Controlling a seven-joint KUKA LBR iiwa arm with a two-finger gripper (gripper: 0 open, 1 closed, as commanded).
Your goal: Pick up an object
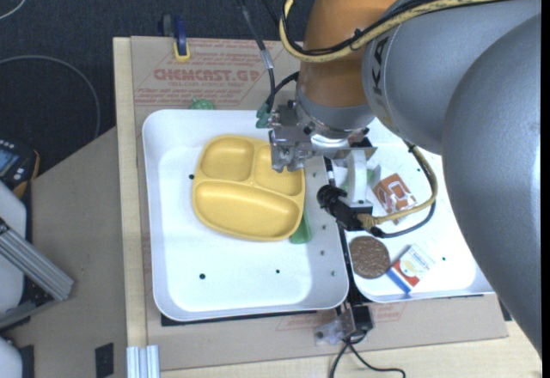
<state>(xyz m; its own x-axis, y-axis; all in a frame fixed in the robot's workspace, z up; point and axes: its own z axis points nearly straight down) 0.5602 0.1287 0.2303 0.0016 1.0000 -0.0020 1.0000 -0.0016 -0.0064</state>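
One hand low over yellow divided plate (left bin)

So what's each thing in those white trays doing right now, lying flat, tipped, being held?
Yellow divided plate: lying flat, right way up, in the left bin.
Green item: partly tucked under the plate's right edge.
Brown round disc: flat in the right bin.
Small packet: flat beside the disc.
Gripper: over the plate's right rim; a hold can't be judged.
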